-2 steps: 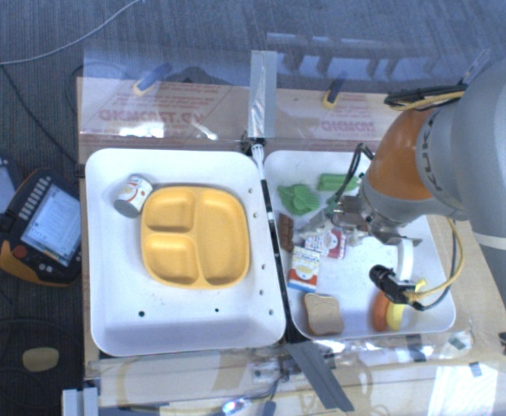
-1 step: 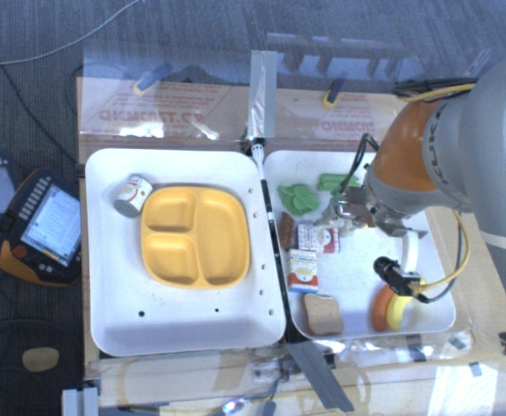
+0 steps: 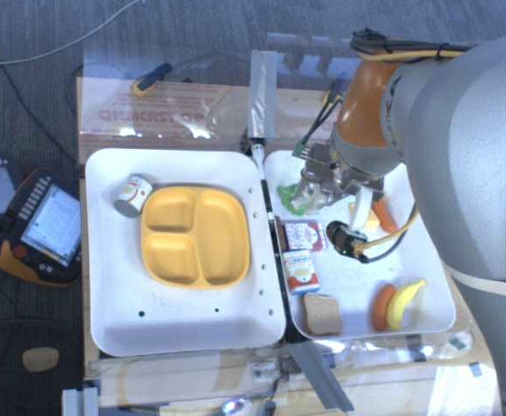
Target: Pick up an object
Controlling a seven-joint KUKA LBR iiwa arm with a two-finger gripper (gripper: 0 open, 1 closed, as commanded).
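My gripper [image 3: 318, 189] hangs low over the back left of the right bin [image 3: 435, 267], just above and touching or almost touching a green leafy item [image 3: 290, 199]. The wrist hides the spot where they meet. In front of it lie a red and white carton [image 3: 302, 235] and a yellowish carton [image 3: 301, 272]. Toward the bin's front sit a brown bread slice [image 3: 323, 315], a banana [image 3: 406, 302] and an orange fruit [image 3: 380, 307]. A carrot [image 3: 383, 215] lies right of the gripper.
The left bin [image 3: 106, 258] holds a yellow divided plate [image 3: 195, 237] and a small tipped can [image 3: 132, 195]. A black cable loop [image 3: 341, 237] hangs off the wrist over the right bin. The arm's grey body covers the right bin's far right corner.
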